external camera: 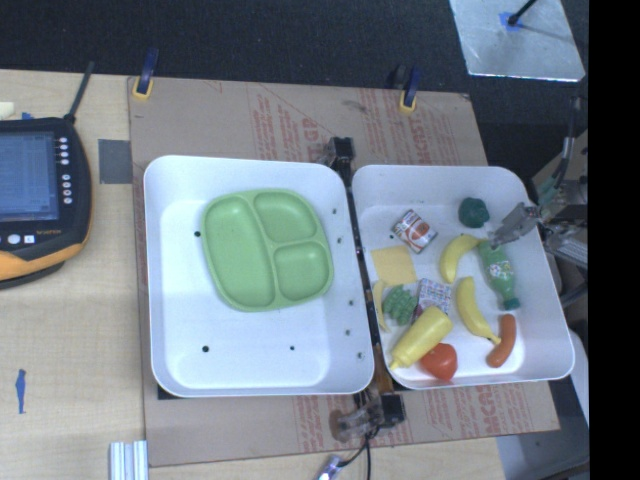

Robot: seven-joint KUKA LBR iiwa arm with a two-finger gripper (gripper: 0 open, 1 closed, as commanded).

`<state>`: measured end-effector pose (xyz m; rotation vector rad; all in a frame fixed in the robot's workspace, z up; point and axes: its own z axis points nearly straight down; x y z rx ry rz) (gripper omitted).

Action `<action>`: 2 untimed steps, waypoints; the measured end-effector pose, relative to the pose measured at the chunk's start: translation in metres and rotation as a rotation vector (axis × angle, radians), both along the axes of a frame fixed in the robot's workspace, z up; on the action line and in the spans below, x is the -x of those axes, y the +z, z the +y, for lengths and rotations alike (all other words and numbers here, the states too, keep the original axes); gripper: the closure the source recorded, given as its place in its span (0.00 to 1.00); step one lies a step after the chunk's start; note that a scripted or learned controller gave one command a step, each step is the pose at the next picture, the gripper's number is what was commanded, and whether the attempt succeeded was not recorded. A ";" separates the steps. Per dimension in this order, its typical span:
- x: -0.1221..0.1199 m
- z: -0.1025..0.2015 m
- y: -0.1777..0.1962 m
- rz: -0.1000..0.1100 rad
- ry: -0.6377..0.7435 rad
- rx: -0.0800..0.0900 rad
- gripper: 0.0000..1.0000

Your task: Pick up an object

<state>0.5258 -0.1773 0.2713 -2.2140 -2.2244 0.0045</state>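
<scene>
The right white bin (540, 368) holds several toy foods. Among them are a dark green lump (473, 210), a red and white can (413, 230), a yellow cheese square (393, 265) and two bananas (457, 256) (473, 310). A green bottle (498, 273), broccoli (399, 304), a yellow squeeze bottle (421, 335), a red tomato (438, 362) and a sausage (503, 340) lie there too. My gripper (508, 226) reaches in low over the bin's right rim. Its tip is just above the green bottle's top and to the right of the upper banana. Nothing is seen held in it.
The left white bin (170, 358) carries a green divided plate (268, 248). A teach pendant (35, 198) lies on the bench at far left. Clamps (408, 88) hold the cardboard sheet under the bins at its back edge.
</scene>
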 end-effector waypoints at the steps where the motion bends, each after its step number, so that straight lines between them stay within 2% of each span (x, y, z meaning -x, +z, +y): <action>1: -0.097 0.000 -0.104 0.002 0.002 0.001 0.00; 2: -0.005 0.035 -0.181 0.004 0.001 -0.001 0.00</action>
